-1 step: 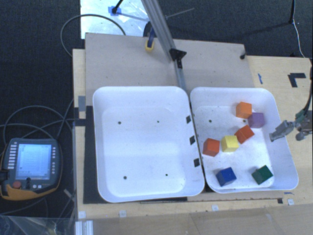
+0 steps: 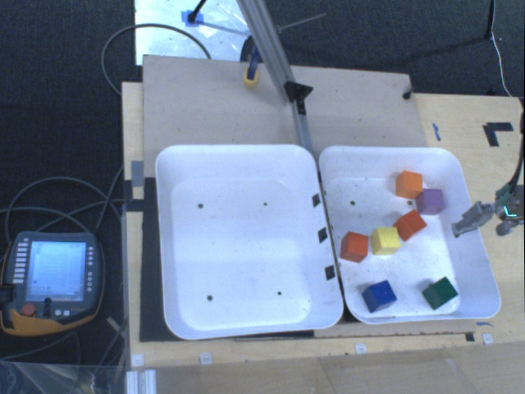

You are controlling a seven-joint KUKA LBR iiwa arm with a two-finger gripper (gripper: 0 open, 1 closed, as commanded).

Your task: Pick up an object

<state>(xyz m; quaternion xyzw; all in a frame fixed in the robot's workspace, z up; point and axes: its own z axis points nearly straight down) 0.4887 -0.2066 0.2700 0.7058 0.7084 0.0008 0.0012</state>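
Tool (image 2: 474, 218) at right bin (image 2: 459, 164) rim, grip state unclear; seven coloured blocks inside.

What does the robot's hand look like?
Just a small bit of it pokes in at the right edge. The gripper is grey metal, thin and bony, with a pointed tip that reaches over the rim of the right bin. Behind it sits a darker chunk with a little teal-green spot. A thin dark cable curves up above it.

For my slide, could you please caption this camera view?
Gripper at the right bin's edge; seven coloured blocks inside, left bin beside it.
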